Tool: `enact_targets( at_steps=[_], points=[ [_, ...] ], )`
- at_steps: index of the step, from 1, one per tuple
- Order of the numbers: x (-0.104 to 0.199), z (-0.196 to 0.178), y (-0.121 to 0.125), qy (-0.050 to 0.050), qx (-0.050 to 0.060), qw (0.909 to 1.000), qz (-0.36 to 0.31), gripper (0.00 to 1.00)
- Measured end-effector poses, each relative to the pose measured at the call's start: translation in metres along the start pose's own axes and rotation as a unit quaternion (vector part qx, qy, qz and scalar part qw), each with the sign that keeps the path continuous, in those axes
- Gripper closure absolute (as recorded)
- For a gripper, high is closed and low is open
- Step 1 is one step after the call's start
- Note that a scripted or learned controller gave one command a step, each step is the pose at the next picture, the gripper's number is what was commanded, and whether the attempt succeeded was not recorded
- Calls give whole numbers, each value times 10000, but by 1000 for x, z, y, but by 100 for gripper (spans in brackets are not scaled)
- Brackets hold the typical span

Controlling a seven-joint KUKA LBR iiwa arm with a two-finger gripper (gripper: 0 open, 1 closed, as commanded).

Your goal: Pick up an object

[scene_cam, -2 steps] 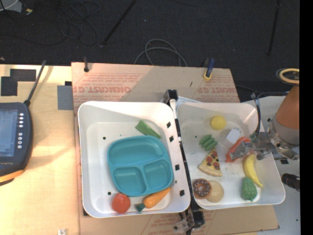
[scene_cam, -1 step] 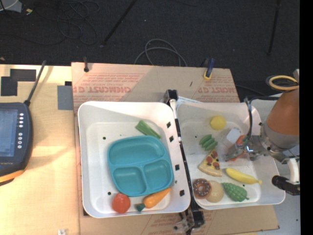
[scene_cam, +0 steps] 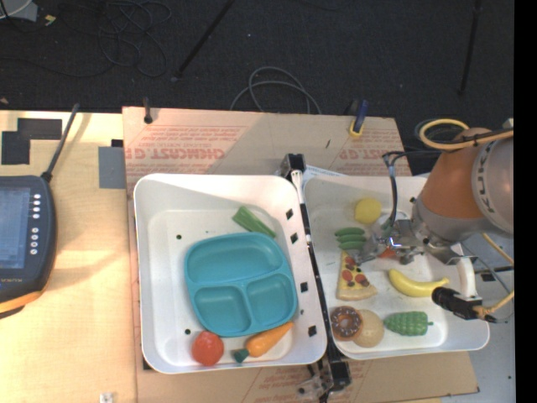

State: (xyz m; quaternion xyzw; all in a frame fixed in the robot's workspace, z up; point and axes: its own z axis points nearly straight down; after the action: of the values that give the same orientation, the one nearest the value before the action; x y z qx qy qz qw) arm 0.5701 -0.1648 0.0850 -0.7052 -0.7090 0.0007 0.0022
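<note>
A single fixed camera looks down at a slant from above the bench, far enough to take in both shallow white plastic bins (scene_cam: 151, 225) at lower centre; dark floor fills the frame's top.

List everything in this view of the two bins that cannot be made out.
- Gripper, camera view: small and dark against the wrist; whether its jaws are open or shut cannot be told.
- Green vegetable: partly covered by the gripper, so contact is unclear.
- Green piece behind the blue tray: its lower end is hidden by the tray rim.
- Arm: cut off by the right edge.
</note>
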Motion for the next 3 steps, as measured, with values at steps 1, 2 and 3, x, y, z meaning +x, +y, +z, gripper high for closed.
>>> enact_targets(
  at_steps=[1,2,3],
  points=[
    [3,-1,-18,-4,2,10000,23,0],
    [1,-10,-18,-2,10,10000,36,100],
    [1,-9,-18,-2,13,10000,46,0]
  ],
)
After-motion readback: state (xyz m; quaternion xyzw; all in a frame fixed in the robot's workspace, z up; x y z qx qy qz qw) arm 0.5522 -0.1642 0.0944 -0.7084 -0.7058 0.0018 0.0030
